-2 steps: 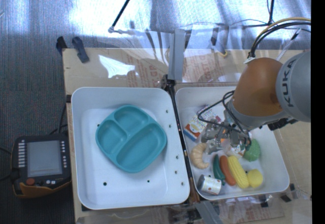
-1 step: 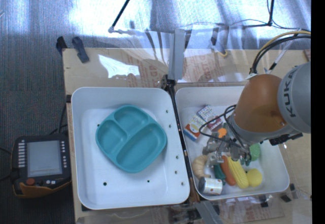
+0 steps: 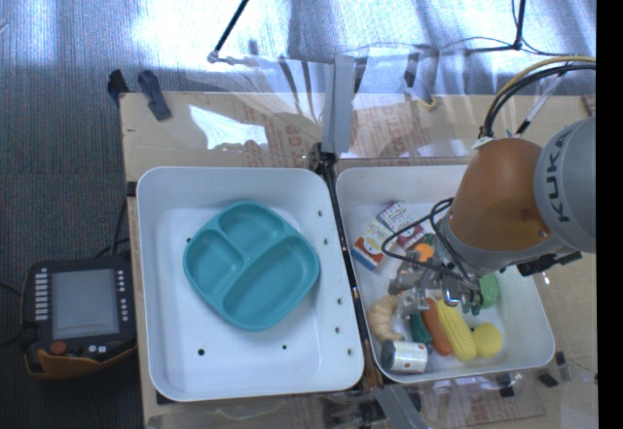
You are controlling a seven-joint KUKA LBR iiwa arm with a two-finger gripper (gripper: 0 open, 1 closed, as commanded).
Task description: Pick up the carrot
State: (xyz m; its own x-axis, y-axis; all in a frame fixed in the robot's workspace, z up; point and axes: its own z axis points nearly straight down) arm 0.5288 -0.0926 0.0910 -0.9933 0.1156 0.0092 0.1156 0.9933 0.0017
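Note:
The carrot (image 3: 436, 329) is a slim orange piece lying in the right bin (image 3: 362, 186), squeezed between a dark green piece (image 3: 420, 329) and a yellow corn cob (image 3: 456, 330). Its upper end runs under my gripper (image 3: 428, 287), which hangs low over the bin's middle, just above the pile of toy food. The wrist and its cables hide what lies directly beneath the gripper. Nothing can be seen held in it.
Around the carrot lie a croissant (image 3: 386, 317), a small can (image 3: 404, 356), a lemon (image 3: 487, 340) and a green vegetable (image 3: 490, 289). Small boxes (image 3: 370, 251) sit toward the bin's back left. The left bin (image 3: 165, 359) holds a teal divided plate (image 3: 251, 265).

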